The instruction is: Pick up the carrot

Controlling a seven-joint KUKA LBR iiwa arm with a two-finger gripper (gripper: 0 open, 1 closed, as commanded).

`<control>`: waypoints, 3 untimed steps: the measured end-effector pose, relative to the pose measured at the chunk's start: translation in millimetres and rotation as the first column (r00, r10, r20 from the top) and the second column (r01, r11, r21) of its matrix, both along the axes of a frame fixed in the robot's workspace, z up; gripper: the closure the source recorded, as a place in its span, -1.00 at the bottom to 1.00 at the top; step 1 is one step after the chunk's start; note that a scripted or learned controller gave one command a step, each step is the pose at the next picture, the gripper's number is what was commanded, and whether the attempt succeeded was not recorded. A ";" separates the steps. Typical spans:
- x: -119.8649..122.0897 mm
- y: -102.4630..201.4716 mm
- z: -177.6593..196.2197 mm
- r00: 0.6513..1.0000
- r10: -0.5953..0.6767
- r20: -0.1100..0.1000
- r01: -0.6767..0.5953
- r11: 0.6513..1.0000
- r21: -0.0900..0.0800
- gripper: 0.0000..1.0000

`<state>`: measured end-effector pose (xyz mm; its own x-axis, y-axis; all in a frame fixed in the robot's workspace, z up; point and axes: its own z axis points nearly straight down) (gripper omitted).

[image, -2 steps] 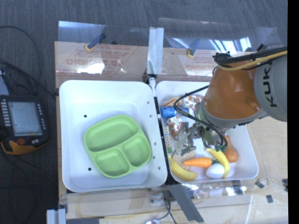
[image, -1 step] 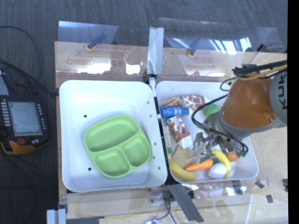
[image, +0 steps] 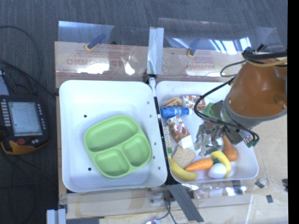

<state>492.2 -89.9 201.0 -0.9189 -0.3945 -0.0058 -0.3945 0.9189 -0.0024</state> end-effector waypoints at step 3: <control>-6.2 -13.6 -88.3 0.932 0.362 -0.016 -0.362 0.932 0.009 -1.00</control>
